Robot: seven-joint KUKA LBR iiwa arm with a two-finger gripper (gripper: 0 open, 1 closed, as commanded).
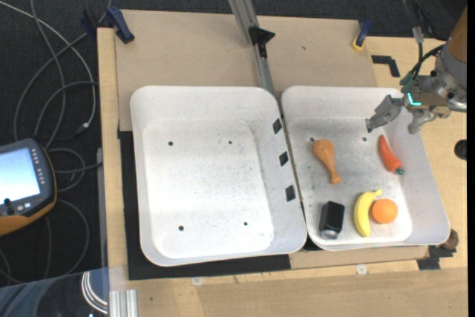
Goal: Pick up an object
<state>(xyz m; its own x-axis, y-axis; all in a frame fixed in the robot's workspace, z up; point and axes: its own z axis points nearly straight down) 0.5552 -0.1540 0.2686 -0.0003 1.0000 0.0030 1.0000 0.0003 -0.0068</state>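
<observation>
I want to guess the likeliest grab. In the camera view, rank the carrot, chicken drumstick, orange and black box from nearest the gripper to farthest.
From the gripper:
1. Carrot, just below it.
2. Chicken drumstick, toward the bin's left side.
3. Orange, near the front edge.
4. Black box, front left corner.

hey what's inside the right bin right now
Inside the right bin: a chicken drumstick, a carrot, a banana, an orange touching it, and a black block. Nothing looks covered.

arm (pixel 456 63) cut off (right edge)
</observation>
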